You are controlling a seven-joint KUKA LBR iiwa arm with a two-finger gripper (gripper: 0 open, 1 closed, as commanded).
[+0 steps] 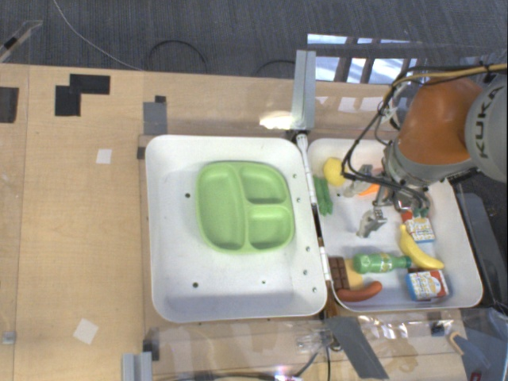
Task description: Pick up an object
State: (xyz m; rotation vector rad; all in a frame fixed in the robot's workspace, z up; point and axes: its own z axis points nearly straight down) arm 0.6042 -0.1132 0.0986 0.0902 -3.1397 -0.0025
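Two white bins are set side by side. The left bin (171, 292) carries one green divided plate (244, 205), laid flat. The right bin (473, 288) is stocked with candidates for picking: banana (418, 252), green bottle (381, 263), sausage (359, 292), two small cartons (419, 229), lemon (333, 171). The gripper (371, 224) is lowered over bare floor just left of the banana; its fingers appear parted with nothing held, though blur limits certainty.
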